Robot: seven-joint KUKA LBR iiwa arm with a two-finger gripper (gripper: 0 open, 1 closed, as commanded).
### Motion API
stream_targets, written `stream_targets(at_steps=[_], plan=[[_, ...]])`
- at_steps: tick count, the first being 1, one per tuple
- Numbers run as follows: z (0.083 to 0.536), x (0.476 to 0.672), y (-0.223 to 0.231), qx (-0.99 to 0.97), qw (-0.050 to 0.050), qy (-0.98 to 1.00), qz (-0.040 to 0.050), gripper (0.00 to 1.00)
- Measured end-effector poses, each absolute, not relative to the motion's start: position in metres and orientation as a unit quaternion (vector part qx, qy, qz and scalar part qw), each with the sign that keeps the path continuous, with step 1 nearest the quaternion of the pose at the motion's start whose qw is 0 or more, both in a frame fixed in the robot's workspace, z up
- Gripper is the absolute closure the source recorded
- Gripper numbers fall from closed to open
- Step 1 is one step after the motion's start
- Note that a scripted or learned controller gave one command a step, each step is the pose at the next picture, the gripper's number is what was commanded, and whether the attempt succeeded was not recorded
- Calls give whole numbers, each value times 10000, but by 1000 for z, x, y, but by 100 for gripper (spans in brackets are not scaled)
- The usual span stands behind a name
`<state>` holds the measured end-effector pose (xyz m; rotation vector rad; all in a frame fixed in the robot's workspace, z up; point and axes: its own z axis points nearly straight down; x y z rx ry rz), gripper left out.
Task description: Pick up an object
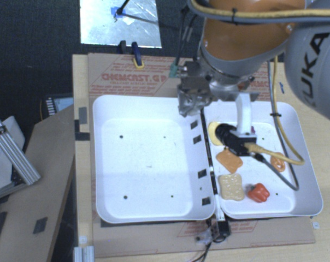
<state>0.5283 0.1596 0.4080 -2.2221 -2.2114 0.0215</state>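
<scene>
My gripper [190, 103] hangs over the far end of the divider between the two white bins, at the top left corner of the right bin [301, 146]. The right bin contains a yellow piece [212, 131], an orange flat piece [229, 160], a beige toast-like piece [231, 186], a red pepper-like piece [258, 192] and an orange ring [277, 165]. All of these lie nearer the camera than the gripper and apart from it. Nothing shows in the gripper.
The left bin [107, 146] has a bare white floor. The arm's large grey and orange body covers the far side of the right bin. A yellow cable [282, 141] loops down over the right bin. A shiny sheet [121, 15] lies behind the bins.
</scene>
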Motion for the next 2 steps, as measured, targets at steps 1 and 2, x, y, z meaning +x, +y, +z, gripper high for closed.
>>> stream_targets(at_steps=[1,2], plan=[[461,486,89,-7090,-26,-7052,-31,100],[458,486,144,-7040,-2,-7102,-15,100]])
